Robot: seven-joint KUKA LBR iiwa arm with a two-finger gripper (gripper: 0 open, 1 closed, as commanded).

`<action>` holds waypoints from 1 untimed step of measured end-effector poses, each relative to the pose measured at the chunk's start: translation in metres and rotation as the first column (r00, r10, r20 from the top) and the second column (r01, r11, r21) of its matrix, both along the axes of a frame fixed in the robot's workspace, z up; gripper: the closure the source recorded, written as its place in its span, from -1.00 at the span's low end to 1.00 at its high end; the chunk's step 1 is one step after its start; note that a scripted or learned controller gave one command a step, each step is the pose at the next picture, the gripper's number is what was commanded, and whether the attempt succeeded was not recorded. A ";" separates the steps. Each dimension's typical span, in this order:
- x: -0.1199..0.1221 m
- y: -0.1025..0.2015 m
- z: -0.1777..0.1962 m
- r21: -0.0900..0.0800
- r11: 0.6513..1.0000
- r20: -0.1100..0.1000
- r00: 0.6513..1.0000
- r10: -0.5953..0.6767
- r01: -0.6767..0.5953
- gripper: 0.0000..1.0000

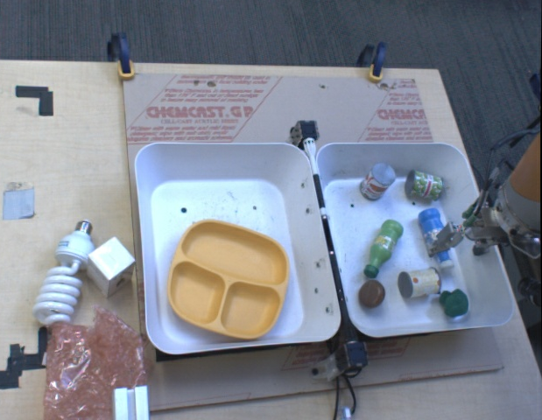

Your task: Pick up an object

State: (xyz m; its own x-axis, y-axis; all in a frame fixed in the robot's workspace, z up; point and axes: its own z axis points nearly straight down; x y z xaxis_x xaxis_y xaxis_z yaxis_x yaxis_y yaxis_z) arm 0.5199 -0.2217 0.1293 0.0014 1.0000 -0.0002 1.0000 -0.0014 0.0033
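**Arm closes in on a crowded bin**

A yellow divided plate [228, 277] lies alone in the left bin [157, 234], apparently parked clear of the work. Right of it, the right bin [489, 309] gathers small items within reach: a green bottle [383, 247], then a blue-and-white bottle [433, 231] lying on its side. At that bottle's right, the gripper [459, 233] hovers; how it is set, I cannot tell.

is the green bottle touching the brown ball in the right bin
Cannot tell. In the camera view the green bottle ends just above the brown ball; its dark cap sits so close that no clear gap or contact shows.
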 end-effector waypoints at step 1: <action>0.006 0.061 -0.037 0.000 1.000 -0.003 1.000 0.002 -0.002 -1.00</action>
